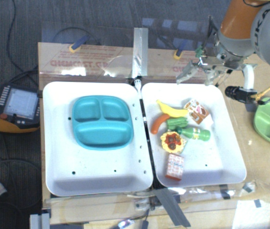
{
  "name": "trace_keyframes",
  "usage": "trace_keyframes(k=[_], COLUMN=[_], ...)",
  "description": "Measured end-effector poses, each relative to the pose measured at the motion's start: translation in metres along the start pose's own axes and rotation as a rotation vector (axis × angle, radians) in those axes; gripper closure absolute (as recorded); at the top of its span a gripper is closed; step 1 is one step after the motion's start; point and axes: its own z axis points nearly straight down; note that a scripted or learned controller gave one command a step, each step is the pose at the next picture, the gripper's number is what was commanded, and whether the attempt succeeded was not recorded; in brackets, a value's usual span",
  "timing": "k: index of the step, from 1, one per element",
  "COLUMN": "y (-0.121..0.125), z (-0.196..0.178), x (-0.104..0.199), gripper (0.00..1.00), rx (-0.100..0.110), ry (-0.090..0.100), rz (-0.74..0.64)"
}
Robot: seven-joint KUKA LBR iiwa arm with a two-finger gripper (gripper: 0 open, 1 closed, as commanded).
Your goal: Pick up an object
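The right bin (230, 142) holds several toy foods: a yellow banana (171, 109), an orange-red sausage (159, 123), a green bottle (192, 133), a small pizza (172, 141), a patterned cake slice (196, 110) and a red and white packet (175, 166). My gripper (199, 75) hangs above the far rim of that bin, behind the foods, with its fingers spread and nothing between them.
The left bin (58, 171) carries a teal divided plate (101, 121). A metal strip (140, 56) stands at the back between the bins. A green object (268, 120) sits on the bench at the right, and a handheld pendant (15, 108) lies on the floor at the left.
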Motion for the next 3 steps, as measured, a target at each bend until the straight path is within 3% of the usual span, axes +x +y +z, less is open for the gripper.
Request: trace_keyframes(k=[1,2,3], y=[-0.018,-0.039,-0.022], z=[0.147,0.1,0.173], x=[0.005,-0.006,0.005], gripper=[0.0,0.0,0.0], rx=[0.003,-0.001,-0.012], ry=[-0.002,-0.001,-0.006], rz=[-0.051,-0.322,-0.299])
